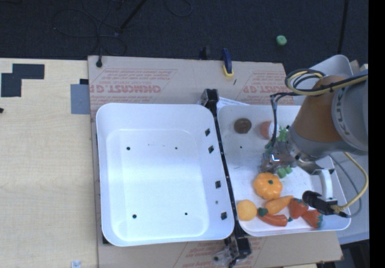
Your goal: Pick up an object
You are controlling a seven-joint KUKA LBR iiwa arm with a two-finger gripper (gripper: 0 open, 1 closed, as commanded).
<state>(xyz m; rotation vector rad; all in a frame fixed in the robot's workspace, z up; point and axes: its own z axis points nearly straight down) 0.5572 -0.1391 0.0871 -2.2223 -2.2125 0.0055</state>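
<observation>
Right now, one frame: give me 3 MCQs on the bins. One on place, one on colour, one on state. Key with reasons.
1. Where do the toy foods lie?
A. in the left bin
B. in the right bin
C. on the cardboard

2. What colour is the small pumpkin?
A. blue
B. white
C. orange

3. How does the arm stand?
A. reaching down over the right bin
B. parked over the left bin
C. resting on the wooden bench at left

Key: B, the pumpkin, yellow fruit and brown round piece all sit in the right bin. C, the pumpkin is orange with a green stem. A, the arm comes in from the right, its gripper low over the right bin near the green piece, away from the left bin.
</observation>
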